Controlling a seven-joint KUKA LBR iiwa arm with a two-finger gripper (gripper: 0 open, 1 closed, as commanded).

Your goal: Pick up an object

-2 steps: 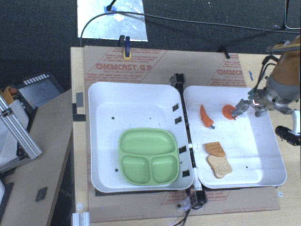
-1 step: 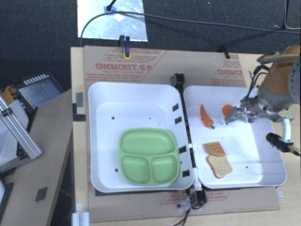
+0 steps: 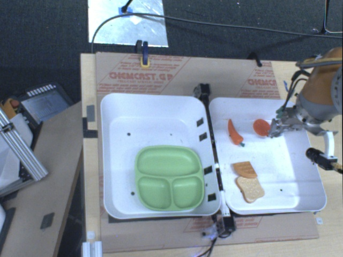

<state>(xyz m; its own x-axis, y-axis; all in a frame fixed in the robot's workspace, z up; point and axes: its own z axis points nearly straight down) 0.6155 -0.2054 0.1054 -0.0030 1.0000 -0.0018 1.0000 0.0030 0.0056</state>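
The right bin holds an orange carrot-like piece, a small red-orange round piece, and two toast-coloured bread slices near its front. My gripper is low over the back of this bin, right beside the red-orange round piece on its right side. Nothing is seen between the fingers. The arm comes in from the right edge.
The left bin holds a green divided plate toward its front. A black divider strip runs between the bins. A grey metal sheet and cables lie behind the bench.
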